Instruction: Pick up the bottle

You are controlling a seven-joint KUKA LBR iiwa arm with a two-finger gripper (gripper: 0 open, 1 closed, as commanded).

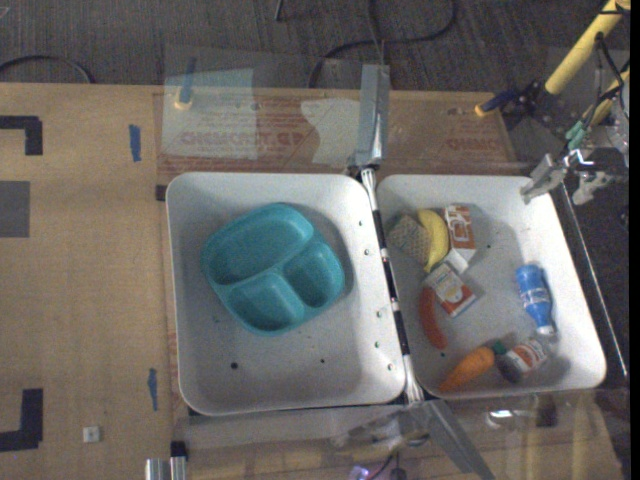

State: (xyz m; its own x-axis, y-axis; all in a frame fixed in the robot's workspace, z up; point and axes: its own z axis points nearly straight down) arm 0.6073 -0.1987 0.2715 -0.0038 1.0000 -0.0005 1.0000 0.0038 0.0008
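Bottle [534,299] lies on its side in the right bin [560,233], near that bin's right wall and a little below its middle. It is blue with a pale label band, and its long axis runs nearly up and down the view, tilted slightly: the narrower, paler end, which looks like the cap end, points down and a touch right, toward the near right corner, and the broad blue end points up and a touch left. Just below it lies a small jar [522,358], dark-capped with a red and white body, close to the bottle's lower end, though contact cannot be judged. Left of the jar an orange carrot [470,366] lies slantwise. Further left a red sausage [431,318] lies along the bin floor, with a small carton [452,290] beside it. Toward the top left of the bin are a yellow banana [434,236], a tan sponge [407,236] touching it, and an orange and white box [460,224]. The left bin [200,368] holds a teal divided plate [274,266]. The gripper [545,176] hangs above the right bin's upper right corner, well apart from the bottle, nothing between its fingers; whether they are apart or together cannot be told at this size.
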